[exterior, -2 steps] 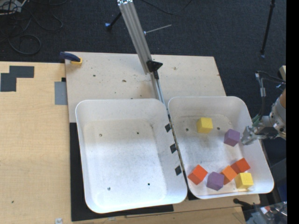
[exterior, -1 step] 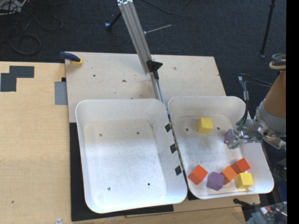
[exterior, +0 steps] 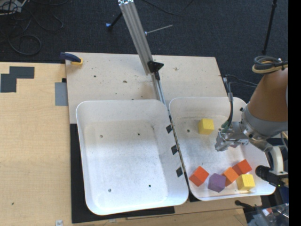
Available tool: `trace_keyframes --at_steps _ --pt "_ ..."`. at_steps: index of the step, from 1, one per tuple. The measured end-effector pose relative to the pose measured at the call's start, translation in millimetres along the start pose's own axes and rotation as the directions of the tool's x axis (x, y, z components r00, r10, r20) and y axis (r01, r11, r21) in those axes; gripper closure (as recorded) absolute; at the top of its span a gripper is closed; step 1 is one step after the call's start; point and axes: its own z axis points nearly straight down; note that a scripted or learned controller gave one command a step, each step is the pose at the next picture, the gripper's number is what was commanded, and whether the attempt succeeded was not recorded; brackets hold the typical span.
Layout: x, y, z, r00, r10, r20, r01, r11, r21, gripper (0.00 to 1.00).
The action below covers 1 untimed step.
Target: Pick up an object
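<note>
Grey gripper [exterior: 225,142] over right bin [exterior: 188,108], mid-bin, near yellow cube [exterior: 205,125]; finger state unreadable. Arm [exterior: 265,102] cut off at right edge.

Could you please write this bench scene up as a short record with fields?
bins: two white bins side by side, left bin, right bin
right bin contents: yellow block apart near the back; orange-red block, purple block, orange block, red block, small yellow block clustered at the front
arm: enters from the right
tool: tool above the right bin, between the yellow block and the cluster
held: nothing visibly held
</note>
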Motion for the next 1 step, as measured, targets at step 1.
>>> trace_keyframes --at_steps 1 --pt "43.2 -0.4 1.5 1.000 0.000 0.000 0.000 1.000 0.001 1.00"
